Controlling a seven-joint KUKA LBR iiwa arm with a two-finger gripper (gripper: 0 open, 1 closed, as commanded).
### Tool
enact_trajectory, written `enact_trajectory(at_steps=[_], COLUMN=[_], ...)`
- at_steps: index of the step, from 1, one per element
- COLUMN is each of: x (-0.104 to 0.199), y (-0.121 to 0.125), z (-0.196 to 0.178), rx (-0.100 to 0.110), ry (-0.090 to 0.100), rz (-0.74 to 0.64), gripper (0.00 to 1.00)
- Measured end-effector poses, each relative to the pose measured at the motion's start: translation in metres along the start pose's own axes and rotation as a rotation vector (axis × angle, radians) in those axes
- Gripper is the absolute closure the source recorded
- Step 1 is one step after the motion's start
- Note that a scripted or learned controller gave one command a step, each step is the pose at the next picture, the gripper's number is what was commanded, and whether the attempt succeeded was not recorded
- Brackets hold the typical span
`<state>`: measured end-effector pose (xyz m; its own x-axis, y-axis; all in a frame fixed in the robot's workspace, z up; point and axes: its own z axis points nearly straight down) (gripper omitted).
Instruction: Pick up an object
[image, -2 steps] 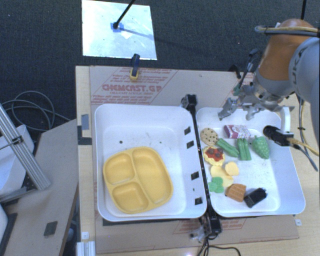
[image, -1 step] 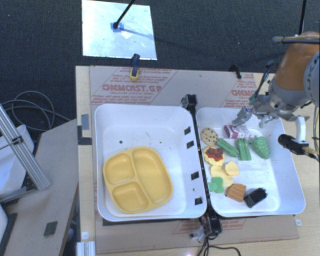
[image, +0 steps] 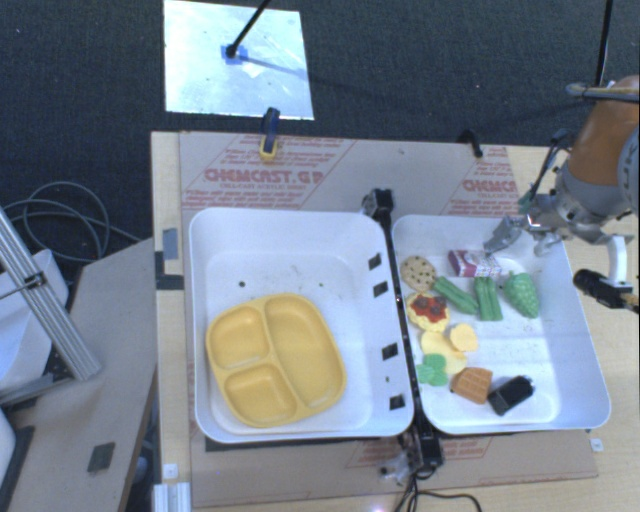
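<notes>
The right bin holds several toy foods: a cookie, a pink and white box, green bean pods, a bumpy green piece, a red-topped round piece, yellow slices, a brown cracker and a black block. My gripper hangs over the bin's far right corner, just behind the box and the bumpy green piece. Its two fingers are spread apart, open, with nothing between them.
The left bin carries a yellow divided tray. A black divider with clips runs between the bins. A black fitting juts in at the right bin's right rim. Cables lie on the floor at left.
</notes>
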<state>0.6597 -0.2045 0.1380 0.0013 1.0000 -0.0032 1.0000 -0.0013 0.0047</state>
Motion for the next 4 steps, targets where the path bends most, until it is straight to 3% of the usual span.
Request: enact_trajectory(at_steps=[1,2,3,4], x=[-0.002,-0.002,-0.003,0.077], y=[-0.01,-0.065,-0.059,-0.023], z=[-0.058,0.056,0.037,0.052], rx=[-0.002,0.005,-0.008,0.006], ry=[0.001,0.005,0.0,0.003], rz=[-0.002,0.002,-0.003,-0.011], gripper=[0.0,0.0,1.0,1.0])
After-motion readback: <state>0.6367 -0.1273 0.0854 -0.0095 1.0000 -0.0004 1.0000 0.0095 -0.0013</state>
